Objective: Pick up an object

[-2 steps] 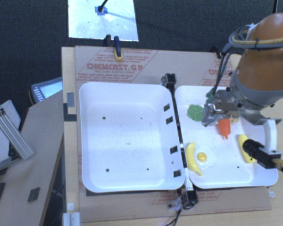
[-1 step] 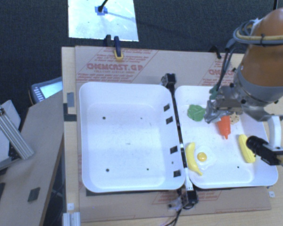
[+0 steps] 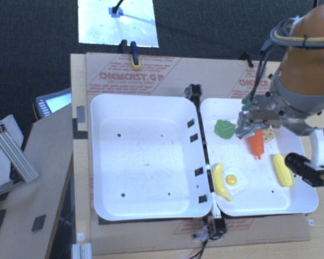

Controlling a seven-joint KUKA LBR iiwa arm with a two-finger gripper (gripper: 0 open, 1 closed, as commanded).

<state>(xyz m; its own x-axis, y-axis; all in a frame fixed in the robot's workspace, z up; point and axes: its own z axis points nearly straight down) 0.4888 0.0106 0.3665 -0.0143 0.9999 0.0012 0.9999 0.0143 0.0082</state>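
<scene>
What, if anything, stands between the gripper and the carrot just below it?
Nothing visible does. The gripper hangs directly over the carrot's top end in the right bin. The green leaf lies to its left and the cookie to its right, both beside that path.

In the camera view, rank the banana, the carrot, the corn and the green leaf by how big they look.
1. banana
2. corn and carrot, too alike to rank; the gripper hides the carrot's top
3. green leaf

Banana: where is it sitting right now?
The banana lies in the right bin against its left wall, near the front, with the fried egg touching its right side.
</scene>
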